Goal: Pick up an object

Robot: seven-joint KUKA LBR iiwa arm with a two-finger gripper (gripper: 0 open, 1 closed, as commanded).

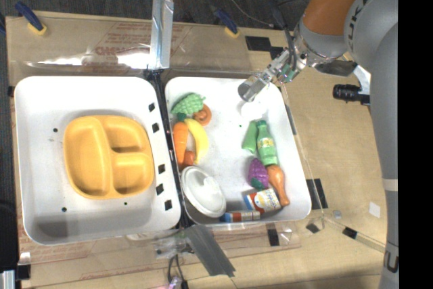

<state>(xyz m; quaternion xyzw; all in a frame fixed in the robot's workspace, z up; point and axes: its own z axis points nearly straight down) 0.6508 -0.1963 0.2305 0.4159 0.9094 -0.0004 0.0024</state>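
The right bin [223, 88] holds several toy foods. A green bottle [262, 141] lies at its right side, with a purple eggplant [258, 172] and an orange piece [278, 186] just below it. A small can [264, 200] and a marker [240, 216] lie along the near wall. At the left are a carrot [181, 140], a banana [199, 136], a green bunch [188, 105] and a small orange fruit [203, 115]. My gripper [252, 87] hangs over the bin's far right corner, above and apart from the bottle, with nothing seen in it.
A white bowl [203, 191] sits in the right bin's near left corner. The left bin [34, 112] bears a yellow divided tray [108, 154]. A metal strip [161, 30] stands behind the wall between the bins. The arm [345, 3] enters from the upper right.
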